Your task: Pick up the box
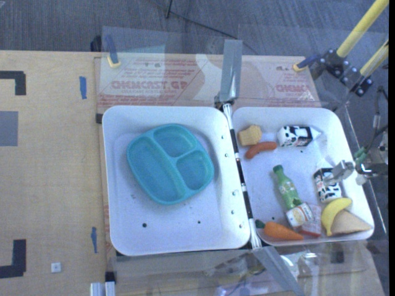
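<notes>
The gripper (347,168) is hanging over the right bin's (336,117) right wall, and how wide it is standing cannot be told. Just below it, the cow-patterned box (327,189) is sitting close to that wall, with a banana (334,212) crowding its lower side. A green bottle (286,189) is lying near its left. A second cow-patterned carton (299,135) is lying by the far edge. Bare floor is showing mid-bin. The left bin (117,165) is holding a teal divided plate (170,171).

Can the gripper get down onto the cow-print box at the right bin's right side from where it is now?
Probably yes. The gripper sits right at the top of the cow-print box, with nothing lying over it. The banana presses close below, so the fingers have little room on that side.
</notes>
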You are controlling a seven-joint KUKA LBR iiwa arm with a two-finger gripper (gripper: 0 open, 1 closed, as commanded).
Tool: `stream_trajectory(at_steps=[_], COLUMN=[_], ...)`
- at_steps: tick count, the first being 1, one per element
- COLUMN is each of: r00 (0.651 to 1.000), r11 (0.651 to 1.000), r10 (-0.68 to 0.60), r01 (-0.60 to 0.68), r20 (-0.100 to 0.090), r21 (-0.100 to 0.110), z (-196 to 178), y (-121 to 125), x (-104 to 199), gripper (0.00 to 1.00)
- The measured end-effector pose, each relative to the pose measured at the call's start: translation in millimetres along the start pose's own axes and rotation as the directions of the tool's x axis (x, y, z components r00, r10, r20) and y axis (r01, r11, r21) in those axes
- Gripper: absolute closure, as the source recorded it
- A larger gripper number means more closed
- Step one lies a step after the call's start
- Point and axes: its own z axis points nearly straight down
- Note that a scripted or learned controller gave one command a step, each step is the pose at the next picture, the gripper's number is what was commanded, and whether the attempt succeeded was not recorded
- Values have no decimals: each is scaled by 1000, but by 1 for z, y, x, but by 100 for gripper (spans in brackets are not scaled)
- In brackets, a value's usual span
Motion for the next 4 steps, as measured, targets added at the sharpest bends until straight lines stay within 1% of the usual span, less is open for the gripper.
stream_trajectory(at_steps=[1, 2, 3, 4], r00=[982, 981, 985, 999], r11=[982, 981, 985, 999], r10=[-190, -191, -171, 53], r01=[190, 191, 171, -53], r20=[3, 7, 1, -1], r21=[-3, -6, -1, 3], z=[-170, -180, 1, 82], y=[1, 3, 53, 70], x=[-29, -29, -19, 87], gripper=[0, 100, 100, 100])
